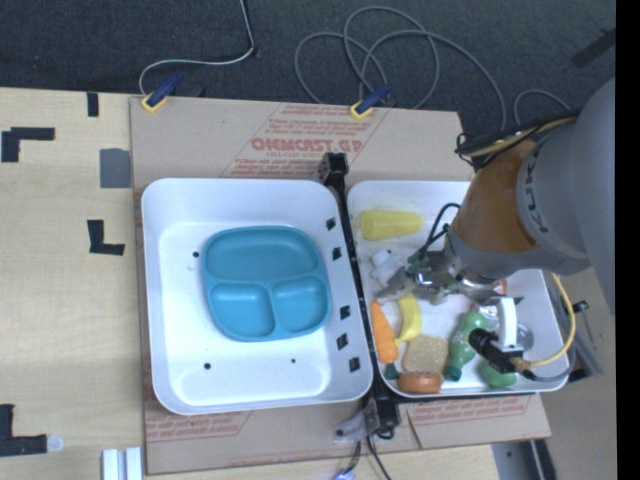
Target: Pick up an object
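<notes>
Hand [425, 280] low in right bin [530, 383], grip state unclear; I'd center on banana piece [409, 317] at its 7 o'clock, clear of carrot [384, 334].

The grey arm [560, 208] reaches leftward, claw [420, 278] lowered.

Toy foods [410, 318], jumbled, lying in right bin [540, 383]

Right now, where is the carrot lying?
In the camera view, the carrot lies in the right bin, along its left wall, just left of the yellow banana piece and above the bread slice.
</notes>
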Action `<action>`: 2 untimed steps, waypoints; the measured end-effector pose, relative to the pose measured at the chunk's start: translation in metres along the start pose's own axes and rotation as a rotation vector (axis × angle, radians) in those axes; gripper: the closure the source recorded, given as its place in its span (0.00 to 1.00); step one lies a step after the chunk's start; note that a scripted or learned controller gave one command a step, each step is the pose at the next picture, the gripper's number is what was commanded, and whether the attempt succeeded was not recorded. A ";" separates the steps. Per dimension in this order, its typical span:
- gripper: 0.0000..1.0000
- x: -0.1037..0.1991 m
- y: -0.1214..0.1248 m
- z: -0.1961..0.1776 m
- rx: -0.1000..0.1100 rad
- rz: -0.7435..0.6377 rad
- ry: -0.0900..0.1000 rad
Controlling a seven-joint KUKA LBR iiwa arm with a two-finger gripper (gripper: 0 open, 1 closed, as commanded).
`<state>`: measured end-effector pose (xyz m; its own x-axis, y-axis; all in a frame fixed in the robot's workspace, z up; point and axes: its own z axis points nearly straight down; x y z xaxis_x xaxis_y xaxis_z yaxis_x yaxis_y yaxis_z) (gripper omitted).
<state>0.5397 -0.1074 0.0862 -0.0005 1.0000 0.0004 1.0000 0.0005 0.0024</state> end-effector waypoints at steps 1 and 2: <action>0.00 0.009 -0.029 -0.001 -0.008 0.003 -0.007; 1.00 0.009 -0.030 -0.010 -0.005 0.003 -0.006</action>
<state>0.5099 -0.0982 0.0963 0.0025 1.0000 -0.0051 1.0000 -0.0025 0.0078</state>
